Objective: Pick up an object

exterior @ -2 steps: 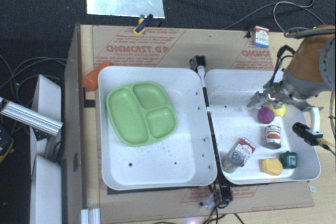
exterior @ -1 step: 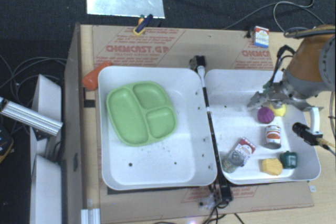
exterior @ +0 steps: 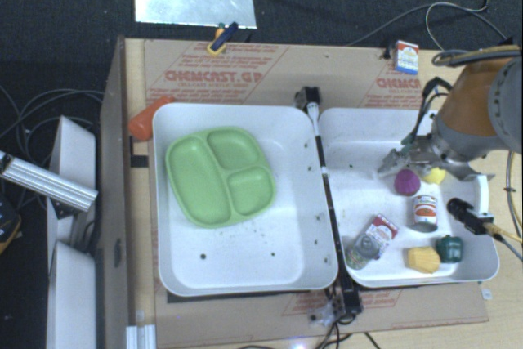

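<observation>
In the right bin [exterior: 351, 135] lie a purple ball-like object [exterior: 406, 182], a small yellow object [exterior: 435, 174], a red-and-white can [exterior: 424, 212], a crumpled silver and red packet [exterior: 373, 239], a yellow block [exterior: 423, 259] and a dark green object [exterior: 449, 248]. My gripper [exterior: 403, 158] hangs low over the bin's back half, right above the purple object and left of the small yellow one. The grey arm with its orange band [exterior: 482, 106] comes in from the right. Nothing shows in the gripper's grasp.
The left bin [exterior: 245, 257] holds a green divided plate [exterior: 219, 175]. A black clamp [exterior: 310, 100] sits at the back between the bins. A small red-and-white box [exterior: 406, 58] and an orange item [exterior: 141, 120] rest on the cardboard outside the bins.
</observation>
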